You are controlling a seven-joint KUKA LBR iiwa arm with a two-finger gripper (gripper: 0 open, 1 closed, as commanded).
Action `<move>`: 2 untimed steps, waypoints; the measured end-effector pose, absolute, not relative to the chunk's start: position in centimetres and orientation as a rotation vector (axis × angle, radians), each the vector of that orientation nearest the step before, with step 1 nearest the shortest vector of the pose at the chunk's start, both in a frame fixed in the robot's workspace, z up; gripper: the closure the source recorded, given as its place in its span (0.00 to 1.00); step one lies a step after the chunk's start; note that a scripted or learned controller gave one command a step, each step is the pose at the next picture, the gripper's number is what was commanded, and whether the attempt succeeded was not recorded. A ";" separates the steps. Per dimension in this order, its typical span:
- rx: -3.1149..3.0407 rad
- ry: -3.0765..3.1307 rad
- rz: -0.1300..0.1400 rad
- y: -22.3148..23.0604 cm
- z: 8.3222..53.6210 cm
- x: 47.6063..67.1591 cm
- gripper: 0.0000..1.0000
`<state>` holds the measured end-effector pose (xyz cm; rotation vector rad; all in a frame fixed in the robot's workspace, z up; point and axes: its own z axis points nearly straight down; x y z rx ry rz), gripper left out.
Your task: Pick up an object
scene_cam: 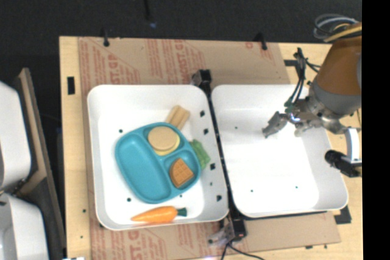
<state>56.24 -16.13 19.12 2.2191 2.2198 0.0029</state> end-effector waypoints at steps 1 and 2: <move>2.220 2.219 0.002 -17.9 21.5 58.3 0.00; 2.133 2.306 -0.001 -19.9 35.2 58.3 0.00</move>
